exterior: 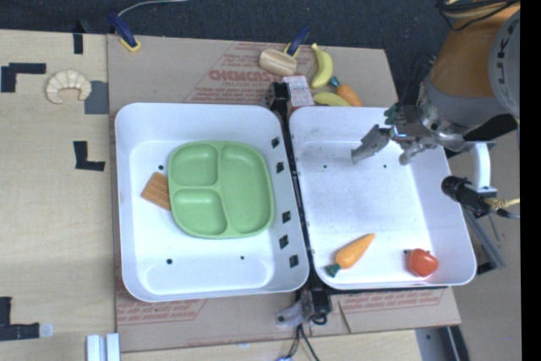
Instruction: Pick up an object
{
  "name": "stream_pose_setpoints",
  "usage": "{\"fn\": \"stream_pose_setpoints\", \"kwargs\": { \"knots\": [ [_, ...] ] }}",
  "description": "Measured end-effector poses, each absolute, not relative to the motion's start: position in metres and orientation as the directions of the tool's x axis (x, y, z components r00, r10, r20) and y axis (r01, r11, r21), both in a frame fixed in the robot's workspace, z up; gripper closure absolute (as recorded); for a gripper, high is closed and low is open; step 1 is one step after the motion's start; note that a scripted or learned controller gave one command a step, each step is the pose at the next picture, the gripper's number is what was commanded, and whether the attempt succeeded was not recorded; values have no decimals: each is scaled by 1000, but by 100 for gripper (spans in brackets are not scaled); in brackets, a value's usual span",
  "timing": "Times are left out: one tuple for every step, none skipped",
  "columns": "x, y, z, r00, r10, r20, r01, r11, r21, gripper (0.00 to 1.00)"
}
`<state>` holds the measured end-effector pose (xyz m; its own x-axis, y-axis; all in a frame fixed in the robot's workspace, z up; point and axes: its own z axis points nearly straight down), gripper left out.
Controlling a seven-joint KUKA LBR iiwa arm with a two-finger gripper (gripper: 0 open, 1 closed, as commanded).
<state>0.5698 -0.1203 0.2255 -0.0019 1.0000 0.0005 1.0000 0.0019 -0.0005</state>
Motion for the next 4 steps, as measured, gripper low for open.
{"fn": "stream_pose_setpoints", "kwargs": {
  "knots": [
    [596,-179,172,0,1000,-2,1000,0,-2,0],
    [592,-139,140,-1,1000,1,1000,1,-2,0],
    [500,-134,188,0,1000,-1,1000,0,-1,0],
    [484,-117,86,-1,1000,1,1000,1,1,0]
  ]
}}
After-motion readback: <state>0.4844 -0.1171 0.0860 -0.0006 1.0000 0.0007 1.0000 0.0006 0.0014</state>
